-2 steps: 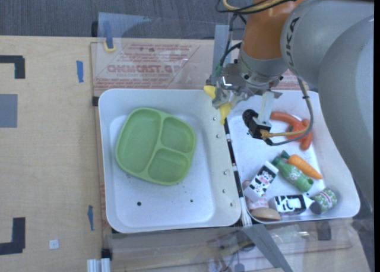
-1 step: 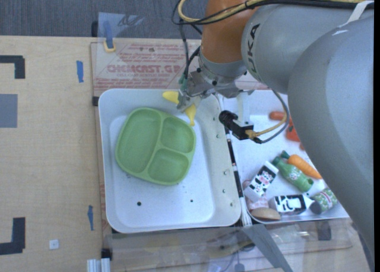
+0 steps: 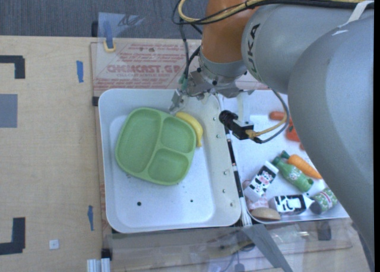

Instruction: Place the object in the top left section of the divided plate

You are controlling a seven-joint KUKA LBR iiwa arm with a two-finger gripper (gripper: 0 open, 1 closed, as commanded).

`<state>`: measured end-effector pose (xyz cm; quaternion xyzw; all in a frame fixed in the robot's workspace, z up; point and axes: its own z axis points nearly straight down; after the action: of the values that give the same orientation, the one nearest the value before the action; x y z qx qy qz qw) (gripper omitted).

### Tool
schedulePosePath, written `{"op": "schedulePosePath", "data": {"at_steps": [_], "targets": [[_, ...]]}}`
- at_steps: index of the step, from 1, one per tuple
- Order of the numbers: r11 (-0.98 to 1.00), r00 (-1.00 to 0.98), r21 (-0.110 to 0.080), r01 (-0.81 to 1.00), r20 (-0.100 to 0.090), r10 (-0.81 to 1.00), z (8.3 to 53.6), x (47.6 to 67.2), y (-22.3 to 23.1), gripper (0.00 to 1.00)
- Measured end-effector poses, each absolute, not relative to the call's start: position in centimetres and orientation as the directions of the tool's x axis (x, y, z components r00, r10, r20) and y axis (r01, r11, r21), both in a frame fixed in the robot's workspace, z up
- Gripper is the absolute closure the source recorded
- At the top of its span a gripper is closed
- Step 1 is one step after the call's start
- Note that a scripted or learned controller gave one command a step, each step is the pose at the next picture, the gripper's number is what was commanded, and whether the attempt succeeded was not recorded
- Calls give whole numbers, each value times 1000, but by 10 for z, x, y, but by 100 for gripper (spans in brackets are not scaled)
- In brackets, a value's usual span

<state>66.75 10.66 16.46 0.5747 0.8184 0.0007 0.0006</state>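
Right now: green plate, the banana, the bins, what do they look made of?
Divided plate: likely moulded plastic, matte green, soft rounded dividers. Banana: probably toy plastic, smooth uniform yellow; could be real. Left bin: white plastic or coated sheet, faintly speckled, rounded rim. Right bin: looks the same.

The wooden bench [image 3: 47,164] bears two white bins [image 3: 160,214] side by side.

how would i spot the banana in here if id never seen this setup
Find the left white bin, which holds a green divided plate. The banana lies against the plate's upper right edge, just below the gripper. It is the only yellow, curved thing in that bin.
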Motion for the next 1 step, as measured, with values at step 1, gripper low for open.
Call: {"op": "schedulePosePath", "data": {"at_steps": [1], "targets": [[339, -339, 6, 941, -1, 941, 175, 669, 107, 100]]}}
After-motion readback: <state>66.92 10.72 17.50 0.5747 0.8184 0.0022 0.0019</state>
